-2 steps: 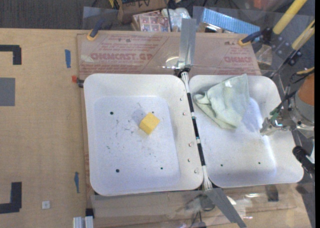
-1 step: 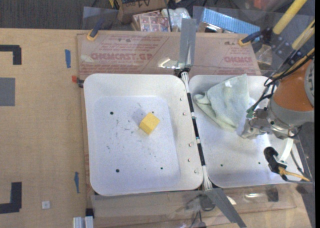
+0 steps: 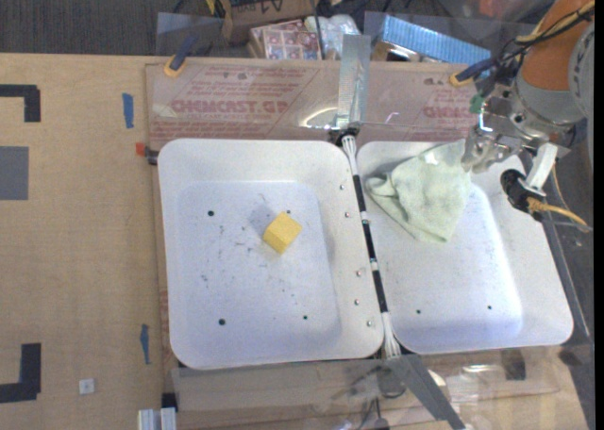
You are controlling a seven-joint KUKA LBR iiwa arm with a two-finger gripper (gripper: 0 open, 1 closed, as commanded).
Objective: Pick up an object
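Over the far right corner of the right bin (image 3: 528, 324), the hand (image 3: 479, 153) is hanging from the grey arm (image 3: 557, 60) with its orange band, and it is pinching the upper right edge of a pale green cloth (image 3: 427, 197) between its fingers. That cloth is draping down and leftward from the hand, its lower folds spreading over the far left part of the right bin's floor, near the wall shared with the left bin (image 3: 189, 324). A small yellow block (image 3: 281, 232) is lying near the middle of the left bin, well apart from the hand and the cloth, with dark specks scattered on the white floor around it. Both bins are sitting side by side on the table (image 3: 75, 258), touching along their inner rims. Behind them a clear sheet is standing along the far edge, and beyond it boxes and clutter are piling up on the floor
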